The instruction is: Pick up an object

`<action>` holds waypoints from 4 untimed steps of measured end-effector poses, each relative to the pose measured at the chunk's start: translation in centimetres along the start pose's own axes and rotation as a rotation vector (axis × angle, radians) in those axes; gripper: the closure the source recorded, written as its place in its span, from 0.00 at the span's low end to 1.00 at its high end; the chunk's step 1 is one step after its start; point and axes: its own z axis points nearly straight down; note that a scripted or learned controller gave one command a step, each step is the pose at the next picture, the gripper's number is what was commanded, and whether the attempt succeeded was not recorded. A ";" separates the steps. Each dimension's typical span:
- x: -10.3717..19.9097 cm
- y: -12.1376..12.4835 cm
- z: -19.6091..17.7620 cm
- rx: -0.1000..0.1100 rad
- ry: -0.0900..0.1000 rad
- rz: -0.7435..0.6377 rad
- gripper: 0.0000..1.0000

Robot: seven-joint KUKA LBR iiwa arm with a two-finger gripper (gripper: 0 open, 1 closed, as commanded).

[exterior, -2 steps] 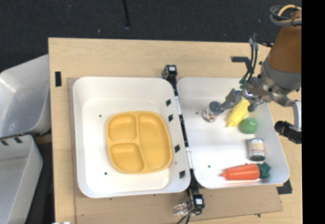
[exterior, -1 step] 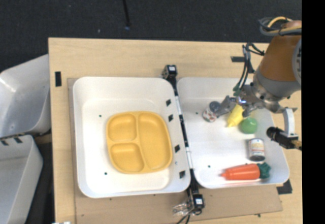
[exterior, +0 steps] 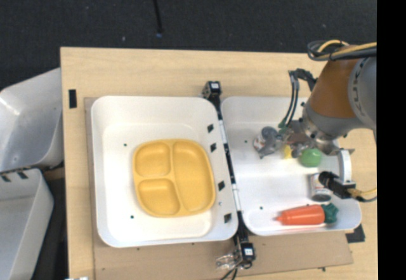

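overhead, the gripper (exterior: 274,142) sits low in the right bin (exterior: 254,206) with whether its fingers are wide or narrow impossible to tell, a green ball (exterior: 311,157) just beside it and an orange carrot (exterior: 306,215) lying lengthwise nearer the front wall.

Around our gripper (exterior: 269,144) the right bin (exterior: 254,209) is crowded: a green ball (exterior: 311,157) just behind the fingers, a carrot (exterior: 306,215) nearer the front wall. Left of them, bare floor.
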 end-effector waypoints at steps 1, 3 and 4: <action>-0.1 0.0 3.7 -0.001 0.000 0.001 0.00; -0.2 1.1 -2.3 -0.007 0.000 -0.005 1.00; 0.2 0.8 -8.5 -0.009 0.000 -0.005 1.00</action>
